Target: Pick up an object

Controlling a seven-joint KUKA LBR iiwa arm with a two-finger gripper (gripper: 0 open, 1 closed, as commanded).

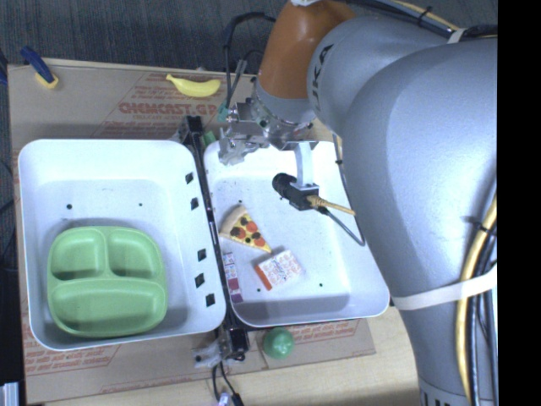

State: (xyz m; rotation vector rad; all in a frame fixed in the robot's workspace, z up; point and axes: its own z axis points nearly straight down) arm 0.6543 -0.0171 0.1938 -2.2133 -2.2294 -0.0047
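- Arm reaches over the right bin.
- Green divided plate lies in the left bin.
- Gripper hangs over the right bin's far left corner; how wide it stands, I cannot tell.
- Packet and pizza slice lie mid-bin, just apart.

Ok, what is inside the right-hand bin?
A toy pizza slice and a white-and-red packet lie in the right bin. The arm covers its far right side, so anything there is hidden.
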